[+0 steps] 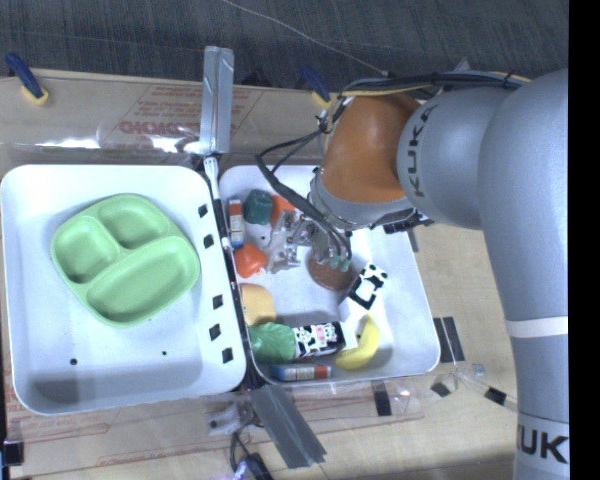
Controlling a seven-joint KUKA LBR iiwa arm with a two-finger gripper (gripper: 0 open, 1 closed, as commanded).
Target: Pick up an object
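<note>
The jaws [298, 246] hang low in the right bin [405, 343]; whether they are open or closed I cannot tell. An orange object [250, 260] lies just beside them. Best to centre over one piece, away from the bin's wall and the crowded neighbours.

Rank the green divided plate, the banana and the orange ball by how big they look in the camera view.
1. Green divided plate, by far the largest.
2. Banana and orange ball: these look about alike in size, so I would not rank one above the other.
</note>
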